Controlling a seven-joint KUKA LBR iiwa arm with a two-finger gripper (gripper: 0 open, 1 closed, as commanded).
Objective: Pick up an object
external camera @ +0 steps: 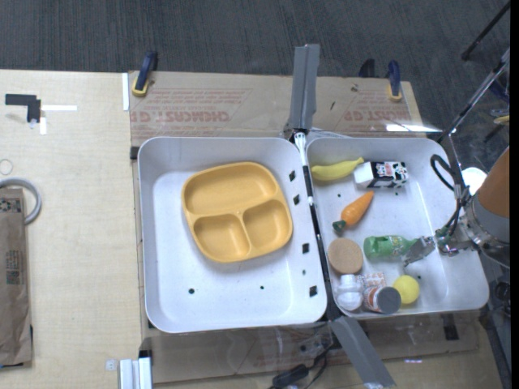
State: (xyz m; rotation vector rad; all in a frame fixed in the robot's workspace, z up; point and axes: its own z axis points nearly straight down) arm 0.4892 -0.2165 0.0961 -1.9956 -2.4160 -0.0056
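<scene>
Because the gripper (422, 250) sits low in the right bin (430, 148) beside the green bottle (389, 246), you can read a grasp approach; jaw state cannot be told.

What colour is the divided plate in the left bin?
Yellow-orange all over; the divided plate shows clearly in the camera view.

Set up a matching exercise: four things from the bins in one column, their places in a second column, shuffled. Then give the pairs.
Things:
1. divided yellow plate
2. banana
3. yellow ball
4. carrot

Places:
A. near front edge of right bin
B. far end of right bin, by the divider
C. left bin
D. middle of right bin, below the banana

Pairs: 1-C, 2-B, 3-A, 4-D
</scene>
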